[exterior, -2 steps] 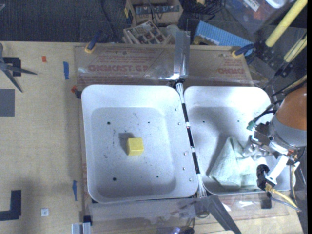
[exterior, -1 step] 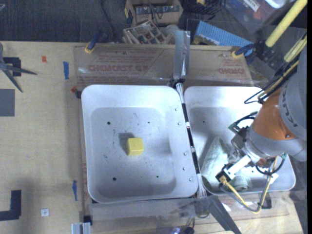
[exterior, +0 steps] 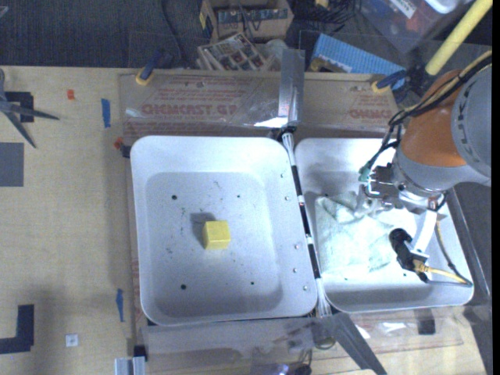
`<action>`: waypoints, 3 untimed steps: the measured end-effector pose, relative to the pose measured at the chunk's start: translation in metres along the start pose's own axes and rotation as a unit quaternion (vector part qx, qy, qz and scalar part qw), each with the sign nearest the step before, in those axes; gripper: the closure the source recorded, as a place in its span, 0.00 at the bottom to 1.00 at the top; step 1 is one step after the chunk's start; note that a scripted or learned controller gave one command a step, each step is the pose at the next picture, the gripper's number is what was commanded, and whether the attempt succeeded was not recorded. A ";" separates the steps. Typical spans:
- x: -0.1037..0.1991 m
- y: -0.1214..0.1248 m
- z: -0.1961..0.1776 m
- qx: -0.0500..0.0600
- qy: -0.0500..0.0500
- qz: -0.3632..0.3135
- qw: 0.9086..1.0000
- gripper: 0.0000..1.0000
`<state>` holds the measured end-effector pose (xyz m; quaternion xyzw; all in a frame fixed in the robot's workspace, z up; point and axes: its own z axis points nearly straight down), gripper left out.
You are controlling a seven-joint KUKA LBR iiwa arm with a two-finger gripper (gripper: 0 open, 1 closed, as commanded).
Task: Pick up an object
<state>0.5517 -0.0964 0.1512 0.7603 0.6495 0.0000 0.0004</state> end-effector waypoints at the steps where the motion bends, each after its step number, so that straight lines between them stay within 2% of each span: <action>1: -0.048 -0.049 0.054 0.001 0.001 0.159 0.987 1.00; 2: -0.034 -0.068 0.015 0.001 0.001 0.003 1.000 1.00; 3: -0.028 -0.068 0.013 -0.001 0.000 0.159 0.987 1.00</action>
